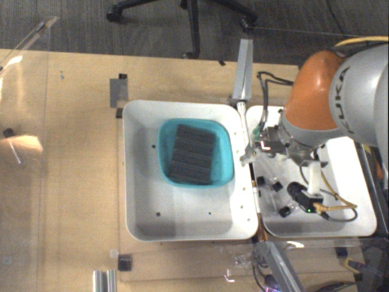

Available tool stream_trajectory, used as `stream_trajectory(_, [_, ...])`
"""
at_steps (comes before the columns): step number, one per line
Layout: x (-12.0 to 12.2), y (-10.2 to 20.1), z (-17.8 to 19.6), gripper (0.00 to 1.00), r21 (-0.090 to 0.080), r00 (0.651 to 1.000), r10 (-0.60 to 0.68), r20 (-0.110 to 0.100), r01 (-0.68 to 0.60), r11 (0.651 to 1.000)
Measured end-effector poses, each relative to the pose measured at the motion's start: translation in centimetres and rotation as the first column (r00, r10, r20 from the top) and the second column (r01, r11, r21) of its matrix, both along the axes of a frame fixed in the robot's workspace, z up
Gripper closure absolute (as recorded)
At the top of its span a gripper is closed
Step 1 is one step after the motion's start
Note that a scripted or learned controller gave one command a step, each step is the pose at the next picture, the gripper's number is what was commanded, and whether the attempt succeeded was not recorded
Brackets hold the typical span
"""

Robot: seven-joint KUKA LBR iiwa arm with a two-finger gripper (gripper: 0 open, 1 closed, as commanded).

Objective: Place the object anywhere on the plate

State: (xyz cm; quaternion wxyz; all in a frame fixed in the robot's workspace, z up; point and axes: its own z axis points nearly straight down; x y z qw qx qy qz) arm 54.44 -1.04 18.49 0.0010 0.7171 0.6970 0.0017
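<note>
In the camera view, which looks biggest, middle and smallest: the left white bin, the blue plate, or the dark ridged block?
1. left white bin, biggest.
2. blue plate, lying inside that bin.
3. dark ridged block, smallest, lying on the plate.
All three sit at about the same depth, so the order looks reliable.

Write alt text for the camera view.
A dark ridged block lies on a teal plate in the left white bin. The grey and orange arm hangs over the right bin.
</note>
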Motion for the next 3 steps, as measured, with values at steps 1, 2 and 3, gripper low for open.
stream_trajectory(1, [0.1, -0.6, 2.1, 0.00, 0.000, 0.999, -0.044, 0.004, 0.044, 0.999])
stream_trajectory(2, [-1.2, -3.0, 6.5, 0.00, -0.001, 0.996, -0.086, 0.004, 0.086, 0.996])
stream_trajectory(3, [-5.6, 3.9, 7.0, 0.00, 0.001, 0.992, -0.126, 0.001, 0.126, 0.992])
